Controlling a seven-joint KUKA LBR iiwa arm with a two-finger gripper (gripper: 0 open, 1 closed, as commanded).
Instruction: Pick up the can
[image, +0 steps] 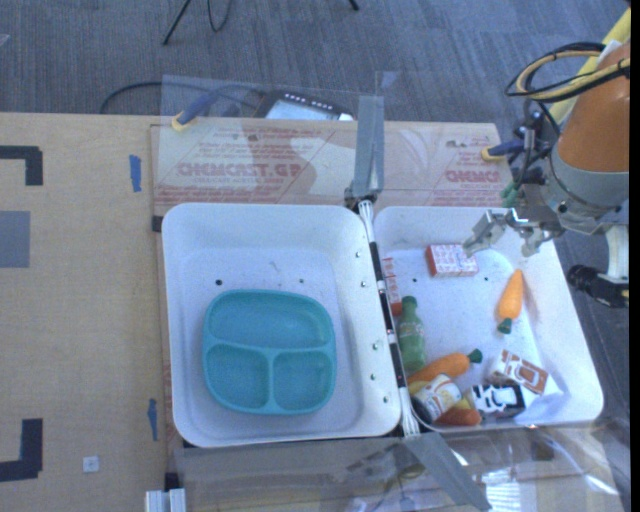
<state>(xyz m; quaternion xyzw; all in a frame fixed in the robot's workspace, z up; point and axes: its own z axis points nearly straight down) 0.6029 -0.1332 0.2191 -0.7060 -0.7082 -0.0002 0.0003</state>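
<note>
The claw (508, 229) hangs over the far right part of the right bin (570, 330), its two fingers spread apart with nothing between them. Above it rises the grey wrist with the orange band (595, 125) and a loop of yellow and black cables. Just left of the claw, on the bin floor, lies a small red-and-white box (451, 260), close to one fingertip but apart from it. Nearer the camera and a little to the right lies an orange carrot (511, 297), tilted with its dark green end pointing down.

The can (436, 398) lies on its side in the near left corner of the right bin, well apart from the claw, its label yellow and red. Touching it from above is a second carrot (446, 366); beside it stand a black-and-white carton (497, 397) and a brown-and-white packet (525, 372). A green bottle (411, 335) lies along the divider between the bins.

The left bin (200, 240) holds a teal divided plate (268, 351). Both bins sit on the tan tabletop (80, 300).
</note>
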